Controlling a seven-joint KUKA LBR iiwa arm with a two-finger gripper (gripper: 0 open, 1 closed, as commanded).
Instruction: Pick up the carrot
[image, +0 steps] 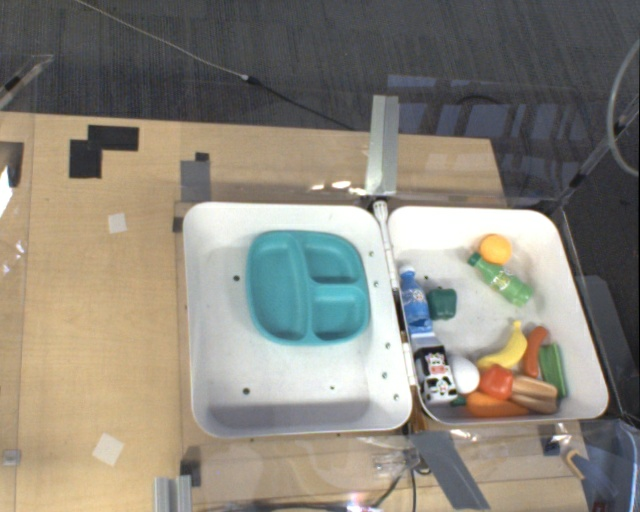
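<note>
Carrot (493, 405) lies jammed against the right bin (560, 240) front rim, crowded by hot dog (533, 393), red pepper (496, 380), banana (506, 350). Open floor mid-bin. Claw's state: can't tell.

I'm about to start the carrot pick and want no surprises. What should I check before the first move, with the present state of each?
1. Orange carrot located, lying at the near edge of the right white bin: ok.
2. Carrot free of neighbours: not ok; the red pepper and the brown bread roll press against it.
3. Carrot fully exposed: not ok, partly covered by them.
4. Carrot away from the bin wall: not ok.
5. Teal divided plate sits apart in the left white bin: ok.
</note>
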